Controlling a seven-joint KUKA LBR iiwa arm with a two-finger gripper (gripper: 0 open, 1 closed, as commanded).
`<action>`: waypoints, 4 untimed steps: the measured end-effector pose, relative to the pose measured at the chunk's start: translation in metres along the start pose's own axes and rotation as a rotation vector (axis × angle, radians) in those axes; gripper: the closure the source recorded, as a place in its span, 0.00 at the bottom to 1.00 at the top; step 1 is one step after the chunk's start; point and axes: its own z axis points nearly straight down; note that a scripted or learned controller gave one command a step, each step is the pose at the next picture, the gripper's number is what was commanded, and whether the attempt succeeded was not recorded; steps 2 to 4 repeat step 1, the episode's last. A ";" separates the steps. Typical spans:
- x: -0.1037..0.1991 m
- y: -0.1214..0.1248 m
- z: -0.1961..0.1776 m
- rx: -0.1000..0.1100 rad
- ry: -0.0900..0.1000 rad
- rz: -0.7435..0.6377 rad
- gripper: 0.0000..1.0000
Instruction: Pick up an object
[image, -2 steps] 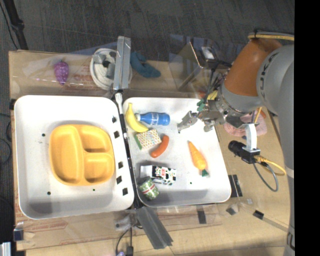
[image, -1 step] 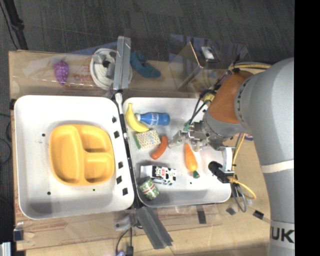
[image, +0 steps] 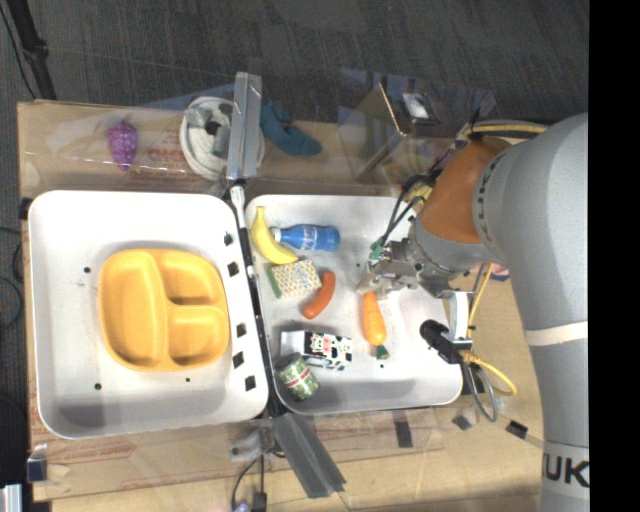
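The arm (image: 520, 220) leans in from the right over the right bin (image: 430, 385), its wrist bent down so the gripper (image: 385, 272) sits low, just above the top end of the carrot (image: 374, 320). From where I stand the wrist and cables cover the tips, so I cannot tell how wide the gripper stands or whether it has hold of anything; the carrot looks to be lying flat on the bin floor, not lifted.

The carrot seems the likeliest target, since it lies closest under the tool and apart from the rest, with bare floor round it. That spacing should make a grab easier than in the crowd to its left. There, a sausage (image: 320, 294) lies tilted beside a speckled block (image: 293, 279), a banana (image: 268, 243) curves against the bin's left wall, and a blue bottle (image: 308, 238) lies on its side just by it. Lower down a small carton (image: 322, 347) and a green can (image: 297, 378) sit near the corner, where the wall would get in the way of a grip.

The left bin (image: 60, 300) holds a yellow tray (image: 165, 305), lying flat in the middle.

I judge the pick to be in its approach or closing step, nothing yet raised.
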 end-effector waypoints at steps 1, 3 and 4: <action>0.043 0.053 -0.109 -0.003 0.000 -0.024 1.00; 0.043 0.053 -0.109 -0.003 0.000 -0.024 1.00; 0.043 0.053 -0.109 -0.003 0.000 -0.024 1.00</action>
